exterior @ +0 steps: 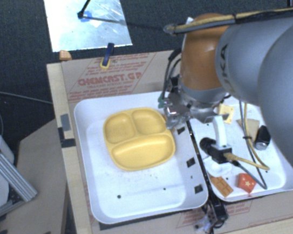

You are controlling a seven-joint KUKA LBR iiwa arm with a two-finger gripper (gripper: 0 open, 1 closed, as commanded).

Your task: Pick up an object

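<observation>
**A:** When the frame was logged, where did the yellow three-compartment plastic plate (pixel 139 139) sit?

**B:** It lay flat in the shallow white left bin (pixel 96 165), in the far half and toward the right wall. The two small wells faced the far side and the one long well faced the near side.

**A:** And the two-finger gripper (pixel 172 112)?

**B:** It was down at the plate's far right corner, over the strip where the two bins met, just beside the plate's rim. Contact could not be judged. The wrist covered the gripper from above, so I could not tell whether it was wide, narrow or holding anything.

**A:** What about the arm?

**B:** The grey arm (pixel 275 67) came in from the right, its orange band (pixel 200 56) directly above the gripper.

**A:** What was in the shallow white right bin (pixel 279 180)?

**B:** A small red block (pixel 246 182) lay near the front edge. A flat tan biscuit-like piece (pixel 221 184) was just left of it. A dark rounded object (pixel 261 137) sat further back, and a pale tan wedge (pixel 250 125) lay beside that. All were well apart from the gripper.

**A:** And underneath?

**B:** Both bins rested on a brown cardboard sheet with red print (pixel 110 78). A blue and yellow clip (pixel 107 56) sat at its far edge.
</observation>
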